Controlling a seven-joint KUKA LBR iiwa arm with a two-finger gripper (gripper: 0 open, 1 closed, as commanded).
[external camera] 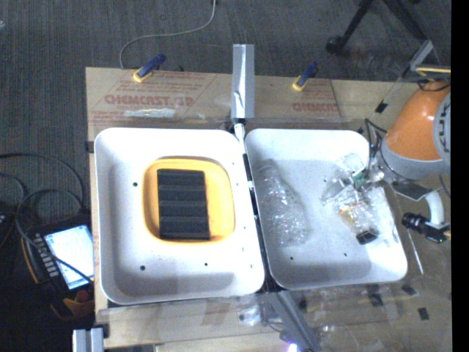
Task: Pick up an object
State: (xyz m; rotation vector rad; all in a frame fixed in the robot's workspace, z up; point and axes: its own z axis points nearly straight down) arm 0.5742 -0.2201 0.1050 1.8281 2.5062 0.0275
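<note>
Two white bins (110,196) sit on a clamped wooden bench (176,97) over grey carpet (73,20); gripper (360,185) state unclear.

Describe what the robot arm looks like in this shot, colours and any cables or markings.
The arm enters at the right as a rounded, glossy orange shell beside a pale grey housing with part of a dark marking at the frame edge. Thin dark cables run along its left side. Toward the right bin it ends in a gripper with a small black tip, below pale parts too blurred to make out.

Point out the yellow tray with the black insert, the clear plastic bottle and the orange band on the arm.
yellow tray (223,196), camera view, right rim.
clear plastic bottle (282,205), camera view, mid-body.
orange band (414,134), camera view, front face.
</note>
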